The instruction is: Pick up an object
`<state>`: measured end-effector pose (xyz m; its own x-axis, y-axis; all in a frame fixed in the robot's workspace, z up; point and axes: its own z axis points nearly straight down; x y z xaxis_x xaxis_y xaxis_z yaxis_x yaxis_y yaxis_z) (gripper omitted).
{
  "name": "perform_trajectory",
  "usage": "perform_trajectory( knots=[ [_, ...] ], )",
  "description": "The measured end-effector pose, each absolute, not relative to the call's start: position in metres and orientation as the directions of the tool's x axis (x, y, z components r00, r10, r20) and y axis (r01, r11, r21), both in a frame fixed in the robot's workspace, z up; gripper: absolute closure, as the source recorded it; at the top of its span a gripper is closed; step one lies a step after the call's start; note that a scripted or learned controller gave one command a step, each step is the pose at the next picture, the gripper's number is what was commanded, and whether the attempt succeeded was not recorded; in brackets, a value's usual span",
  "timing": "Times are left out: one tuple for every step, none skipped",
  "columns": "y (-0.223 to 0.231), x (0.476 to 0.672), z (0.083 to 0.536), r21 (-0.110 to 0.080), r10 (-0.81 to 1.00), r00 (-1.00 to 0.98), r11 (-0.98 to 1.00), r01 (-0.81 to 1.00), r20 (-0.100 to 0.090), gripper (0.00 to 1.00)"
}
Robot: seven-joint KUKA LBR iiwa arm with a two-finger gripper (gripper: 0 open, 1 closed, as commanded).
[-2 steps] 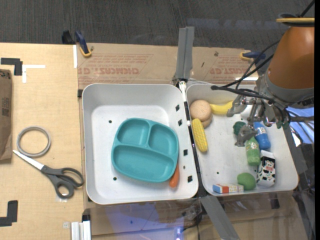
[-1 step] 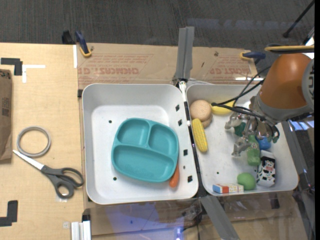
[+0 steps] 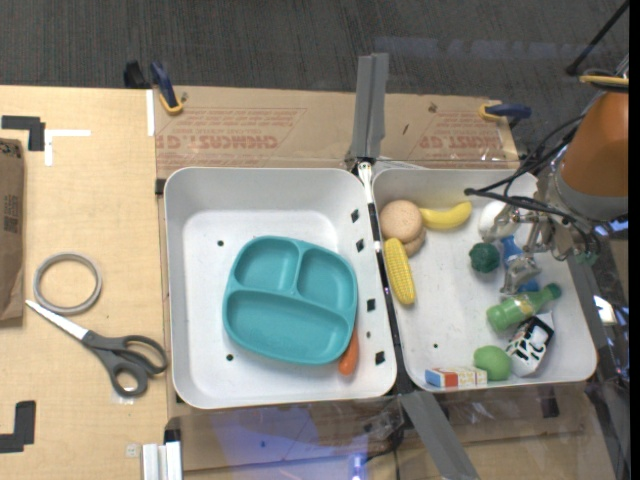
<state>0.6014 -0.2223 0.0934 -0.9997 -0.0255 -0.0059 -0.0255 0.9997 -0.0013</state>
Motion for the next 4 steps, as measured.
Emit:
perform_trajectory(
  knots=[
    [-0.135,0.583,0.093,0.001,0.126,-0.992,0.992,0.126,-0.003,0.00],
    [-0.165,0.639,0.091,0.000,0.166,-0.986,0.986,0.166,0.006,0.00],
    [-0.210,0.588,0.093,0.000,0.182,-0.983,0.983,0.182,-0.004,0.00],
    [-0.168,0.607,0.093,0.001,0.229,-0.974,0.974,0.229,-0.005,0.00]
  ],
)
